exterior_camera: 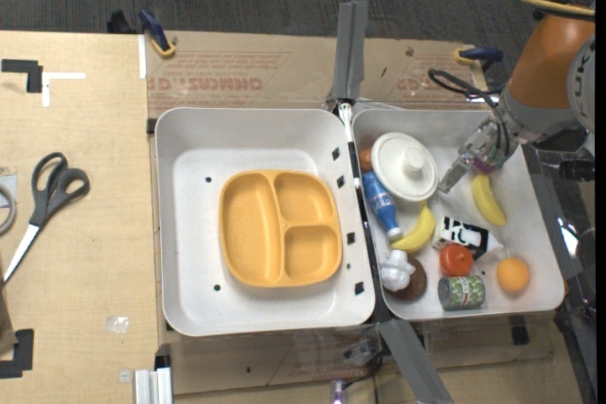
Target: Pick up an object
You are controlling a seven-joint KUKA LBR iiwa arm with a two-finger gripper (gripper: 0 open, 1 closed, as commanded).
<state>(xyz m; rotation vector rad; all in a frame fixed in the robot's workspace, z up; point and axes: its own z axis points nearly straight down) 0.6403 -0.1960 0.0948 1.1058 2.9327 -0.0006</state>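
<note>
Two white bins are seen side by side on the bench (76, 298). The left bin (180, 232) is occupied by a yellow divided tray (281, 227), set flat near its middle. The right bin (540, 232) is crowded: a white lidded bowl (404, 166) lies at its upper left, a blue bottle (381, 202) just beside it, two bananas (487, 200) (418, 231) below, then a can (461, 291), an orange (512, 275) and a red tomato (455, 258) along the lower part. The hand (471, 164) is held over the right bin, between bowl and upper banana, its fingers apart and clamped on nothing. Scissors (43, 203) lie on the bench, well apart.
</note>
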